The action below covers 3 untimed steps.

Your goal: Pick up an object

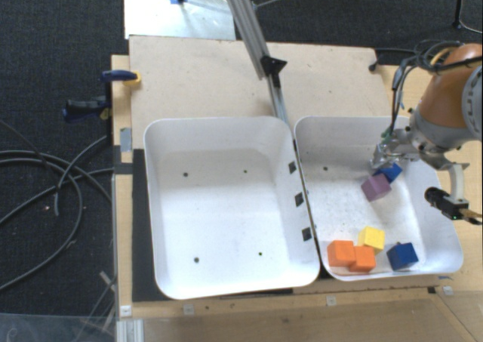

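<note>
Dark carpet lies around a pale wooden surface (226, 76), with black cables (45, 182) looping on the floor at the left and blue clamps (98, 106) fixed at the surface's left edge. A slanted metal bar (249, 23) crosses from the top down to the seam between the two white bins.

The left bin (158, 257) holds nothing but a few dark dots on its floor. The right bin (441, 257) carries all the blocks. Near its front wall sit two orange blocks (351, 255), touching each other, with a yellow block (371, 238) just behind and against them, and a blue block (401, 255) just to their right, a little apart. Farther back, toward the right wall, a purple block (375, 186) lies tilted on the bin floor, and a second blue block (390, 173) touches its upper right corner.

The grey arm with its orange band (445, 99) reaches in from the right, and its claw (385, 155) is down over that far pair, right above the second blue block. From this angle I cannot tell whether the claw is spread or closed, nor whether it has hold of either block.
</note>
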Each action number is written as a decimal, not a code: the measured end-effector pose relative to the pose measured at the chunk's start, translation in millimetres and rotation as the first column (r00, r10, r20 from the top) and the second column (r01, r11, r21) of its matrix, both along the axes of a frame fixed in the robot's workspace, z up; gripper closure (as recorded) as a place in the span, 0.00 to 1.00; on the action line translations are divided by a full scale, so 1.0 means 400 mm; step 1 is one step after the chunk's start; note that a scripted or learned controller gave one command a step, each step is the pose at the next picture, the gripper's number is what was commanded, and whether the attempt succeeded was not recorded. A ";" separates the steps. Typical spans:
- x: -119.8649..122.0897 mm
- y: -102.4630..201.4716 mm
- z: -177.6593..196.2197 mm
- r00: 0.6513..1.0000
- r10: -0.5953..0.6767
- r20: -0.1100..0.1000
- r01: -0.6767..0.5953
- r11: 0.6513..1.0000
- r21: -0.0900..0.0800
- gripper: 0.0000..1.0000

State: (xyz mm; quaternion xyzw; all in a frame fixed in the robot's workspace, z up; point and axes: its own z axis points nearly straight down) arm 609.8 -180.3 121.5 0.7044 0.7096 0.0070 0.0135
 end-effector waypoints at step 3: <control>-0.129 0.179 -0.078 1.000 -0.004 -0.028 0.005 1.000 0.009 0.00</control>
